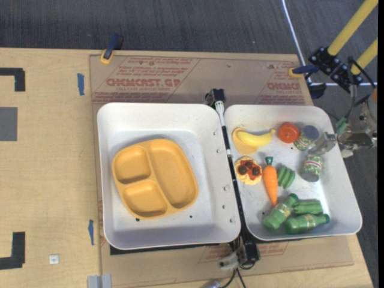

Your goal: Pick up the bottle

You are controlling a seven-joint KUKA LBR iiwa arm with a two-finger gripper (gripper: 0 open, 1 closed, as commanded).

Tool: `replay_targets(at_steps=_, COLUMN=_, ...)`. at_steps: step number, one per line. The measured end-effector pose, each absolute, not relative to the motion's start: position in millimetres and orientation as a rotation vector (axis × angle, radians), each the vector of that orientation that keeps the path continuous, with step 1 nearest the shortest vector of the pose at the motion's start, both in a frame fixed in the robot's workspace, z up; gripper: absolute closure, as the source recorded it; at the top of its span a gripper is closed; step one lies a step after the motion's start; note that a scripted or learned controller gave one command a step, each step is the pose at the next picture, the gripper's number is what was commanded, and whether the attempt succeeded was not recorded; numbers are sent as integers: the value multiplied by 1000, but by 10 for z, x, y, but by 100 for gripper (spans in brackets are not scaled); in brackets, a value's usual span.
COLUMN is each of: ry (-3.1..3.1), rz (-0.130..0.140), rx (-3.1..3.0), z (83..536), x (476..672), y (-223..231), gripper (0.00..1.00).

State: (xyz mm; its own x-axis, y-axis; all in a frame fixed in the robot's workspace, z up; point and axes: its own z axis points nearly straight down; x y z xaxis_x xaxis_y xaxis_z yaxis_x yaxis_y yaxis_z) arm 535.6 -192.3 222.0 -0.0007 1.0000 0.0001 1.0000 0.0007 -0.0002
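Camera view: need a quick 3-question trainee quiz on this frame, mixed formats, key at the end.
1. True or false: the yellow divided plate lies in the left bin.
2. Multiple choice: the green bottles lie in which part of the right bin? A) far left corner B) near edge C) far right corner
3. Fill in: directly beside the carrot, on its right, lies a small ____ item.

Key: 1 true. 2 B. 3 green, the green vegetable.
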Motion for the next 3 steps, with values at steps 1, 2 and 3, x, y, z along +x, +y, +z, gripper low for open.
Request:
replay_targets(at_steps=1, ry=-2377, rz=0, rx=-2053, z=1322, x=5002, y=-1327, gripper=0)
replay_targets(at_steps=2, ry=-2454, rz=-4, rx=-1968, z=869, x=4807, y=-1118, gripper=0)
replay_targets(at_steps=3, ry=-2208, rz=-1, rx=-2237, z=1355, x=5767, y=-1323, gripper=0)
